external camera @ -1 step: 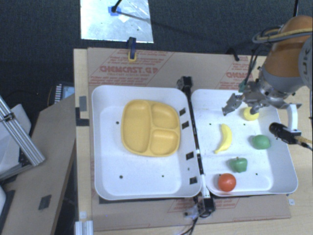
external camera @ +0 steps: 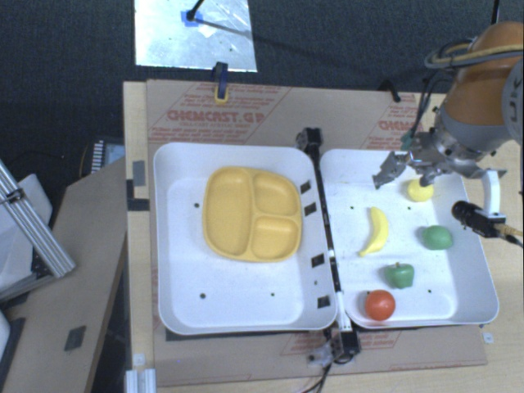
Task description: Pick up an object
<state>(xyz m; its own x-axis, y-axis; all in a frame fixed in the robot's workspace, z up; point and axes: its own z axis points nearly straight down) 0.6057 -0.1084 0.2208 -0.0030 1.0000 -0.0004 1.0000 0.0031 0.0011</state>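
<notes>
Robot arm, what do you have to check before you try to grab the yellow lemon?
1. Lemon sits in the right bin: ok.
2. End effector is over the right bin, close to the lemon: ok.
3. End effector is open enough to fit the lemon: cannot tell.
4. Lemon is apart from the banana and the green ball: ok.
5. Nothing is already held: cannot tell.
6. Yellow tray lies in the left bin, out of the way: ok.
</notes>
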